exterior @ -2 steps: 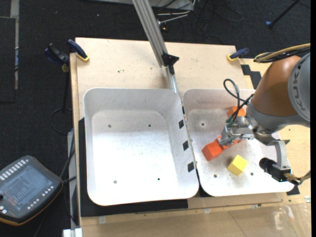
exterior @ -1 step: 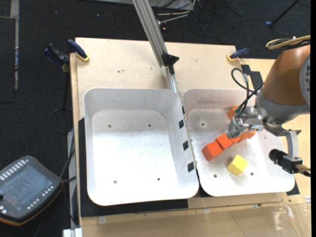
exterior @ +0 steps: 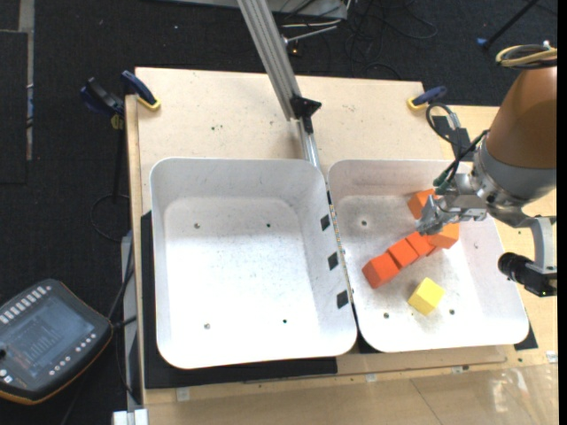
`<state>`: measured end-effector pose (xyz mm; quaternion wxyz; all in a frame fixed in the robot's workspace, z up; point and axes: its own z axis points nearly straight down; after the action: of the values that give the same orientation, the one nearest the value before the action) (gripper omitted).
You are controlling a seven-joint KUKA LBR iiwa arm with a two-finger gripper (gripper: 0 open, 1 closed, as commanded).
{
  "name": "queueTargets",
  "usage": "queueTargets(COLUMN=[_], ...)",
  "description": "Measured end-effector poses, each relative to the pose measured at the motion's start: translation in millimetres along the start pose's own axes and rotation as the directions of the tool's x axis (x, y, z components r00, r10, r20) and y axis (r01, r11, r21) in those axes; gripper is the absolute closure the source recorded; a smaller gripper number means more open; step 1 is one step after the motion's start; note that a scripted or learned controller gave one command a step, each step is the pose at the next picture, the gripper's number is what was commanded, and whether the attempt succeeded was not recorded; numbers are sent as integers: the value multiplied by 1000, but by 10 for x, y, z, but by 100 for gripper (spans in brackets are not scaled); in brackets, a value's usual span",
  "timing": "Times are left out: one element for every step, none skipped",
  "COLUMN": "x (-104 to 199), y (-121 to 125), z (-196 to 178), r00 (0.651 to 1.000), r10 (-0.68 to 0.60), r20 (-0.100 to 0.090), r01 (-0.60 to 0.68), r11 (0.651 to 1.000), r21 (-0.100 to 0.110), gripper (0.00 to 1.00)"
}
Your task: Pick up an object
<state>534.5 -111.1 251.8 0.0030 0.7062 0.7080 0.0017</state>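
Overhead view of the bench with two white bins side by side. We see the arm reaching in from the right, its gripper lowered into the right bin among a cluster of orange blocks near that bin's far right region. One orange block lies just beyond the gripper, toward the far wall; a row of orange blocks runs diagonally from the gripper toward the bin's middle, its upper end touching or nearly touching the tool. A yellow block sits apart from the row, nearer the bin's near edge. We cannot tell whether the gripper is spread or closed, nor whether any block is caught in it; the blocks appear to rest on the bin floor.

We judge the task as at the grasp stage: the tool is down at the objects, but no lift is evident, so securing and raising a block remain to be done. The crowding of orange blocks around the tool could hinder a clean grip. The left bin lies beside the right one, a metal strut crosses the bench's far edge, clamps hold its far corners, and a control pendant rests off the bench's near left corner.
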Motion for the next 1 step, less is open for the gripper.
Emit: queueTargets(x=[551], y=[152], z=[49], r00=[1000], r10=[-5], r20=[-3], r01=[5], r11=[1000], r21=[5], gripper=[100])
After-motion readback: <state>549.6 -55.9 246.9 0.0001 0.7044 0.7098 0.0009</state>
